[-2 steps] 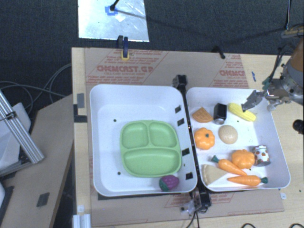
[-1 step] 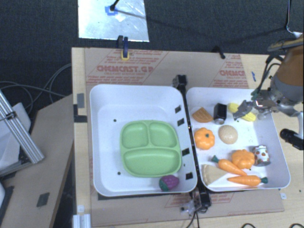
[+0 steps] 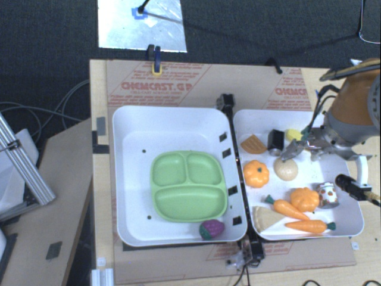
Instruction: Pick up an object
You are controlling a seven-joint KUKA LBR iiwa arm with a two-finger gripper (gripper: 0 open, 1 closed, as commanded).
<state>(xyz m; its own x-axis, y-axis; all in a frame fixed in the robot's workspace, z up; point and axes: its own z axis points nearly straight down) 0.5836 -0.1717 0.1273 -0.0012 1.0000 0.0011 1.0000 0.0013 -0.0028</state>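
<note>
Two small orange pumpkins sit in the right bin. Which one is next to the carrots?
The lower pumpkin, toward the bin's front: it touches a carrot, with another carrot just below. The other pumpkin sits apart near the bin's left wall, beside the beige ball.

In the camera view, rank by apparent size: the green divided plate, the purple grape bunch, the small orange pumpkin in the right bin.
1. Green divided plastic plate, clearly largest.
2. Small orange toy pumpkin.
3. Purple toy grape bunch, close to the pumpkin, so unsure.

You see the gripper low in the right bin, just above a pale round toy, with two pumpkins, carrots nearby; left bin holds a green divided plate.
</note>
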